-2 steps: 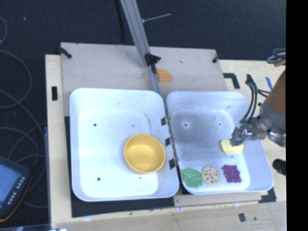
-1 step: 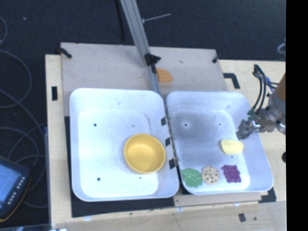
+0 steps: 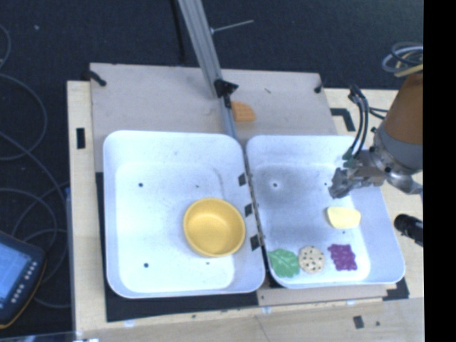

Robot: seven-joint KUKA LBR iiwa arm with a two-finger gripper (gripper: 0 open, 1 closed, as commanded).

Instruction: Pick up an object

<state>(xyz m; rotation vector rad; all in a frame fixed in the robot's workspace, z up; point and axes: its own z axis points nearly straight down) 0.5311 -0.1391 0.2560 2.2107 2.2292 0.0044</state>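
We have the gripper (image 3: 340, 185) over the right bin (image 3: 299, 159), near its right side, just above and to the left of the yellow piece (image 3: 343, 217). From this slanted view we cannot tell how the jaws stand, and nothing shows between them, so we take it that no object is in hand yet.

The yellow piece looks like our nearest candidate. It lies flat on the bin floor, apart from the other items, with bare white around it. To do this step well, we would centre over the piece rather than over its upper-left edge, where we now seem to sit. We would come straight down and close across its narrower side. It looks low and rounded, so a grip taken too high may slip off; we would go nearly to the floor before closing. We should also keep off the bin's right wall, which is near.

Counting what we see: two white bins side by side on the table (image 3: 164, 98). The left bin (image 3: 135, 162) carries one yellow bowl (image 3: 213, 227). The right bin carries four small things: the yellow piece, and along the front edge one green item (image 3: 284, 262), one cookie (image 3: 311, 259) and one purple item (image 3: 343, 257), lying close in a row. One orange piece (image 3: 242, 112) lies on the table behind the bins.
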